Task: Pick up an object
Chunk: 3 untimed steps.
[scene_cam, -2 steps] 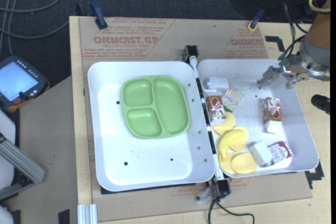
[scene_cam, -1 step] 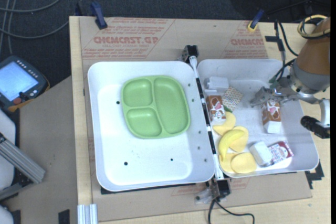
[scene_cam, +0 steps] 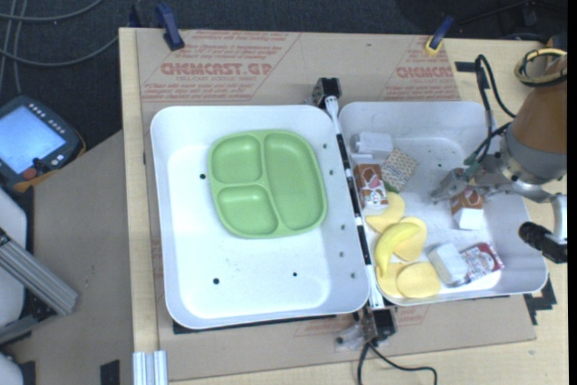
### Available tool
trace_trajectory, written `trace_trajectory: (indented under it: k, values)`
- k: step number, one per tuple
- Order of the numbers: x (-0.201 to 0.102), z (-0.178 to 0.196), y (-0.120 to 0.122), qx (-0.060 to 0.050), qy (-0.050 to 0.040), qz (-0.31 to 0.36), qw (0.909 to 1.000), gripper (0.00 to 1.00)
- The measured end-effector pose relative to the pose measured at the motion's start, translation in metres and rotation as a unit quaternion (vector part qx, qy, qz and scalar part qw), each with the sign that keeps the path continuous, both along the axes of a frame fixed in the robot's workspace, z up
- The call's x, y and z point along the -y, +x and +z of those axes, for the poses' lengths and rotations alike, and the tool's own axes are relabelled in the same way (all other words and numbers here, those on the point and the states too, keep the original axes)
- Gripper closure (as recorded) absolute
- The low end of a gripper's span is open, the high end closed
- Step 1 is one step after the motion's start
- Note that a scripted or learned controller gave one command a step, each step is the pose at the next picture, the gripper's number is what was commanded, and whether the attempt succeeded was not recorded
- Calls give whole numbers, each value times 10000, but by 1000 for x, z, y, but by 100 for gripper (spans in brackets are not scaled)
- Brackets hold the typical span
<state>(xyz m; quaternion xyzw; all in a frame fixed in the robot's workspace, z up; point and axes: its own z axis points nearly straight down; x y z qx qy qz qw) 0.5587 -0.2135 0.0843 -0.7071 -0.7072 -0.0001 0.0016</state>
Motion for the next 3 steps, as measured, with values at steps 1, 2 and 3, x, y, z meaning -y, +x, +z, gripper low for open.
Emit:
trace_trajectory:
  k: [1,2,3]
  values:
    - [1,10,1,13,-9,-6,10000,100]
    - [-68,1,21,10,-7,6,10000,100]
    - [-136,101,39,23,-10,11,10000,100]
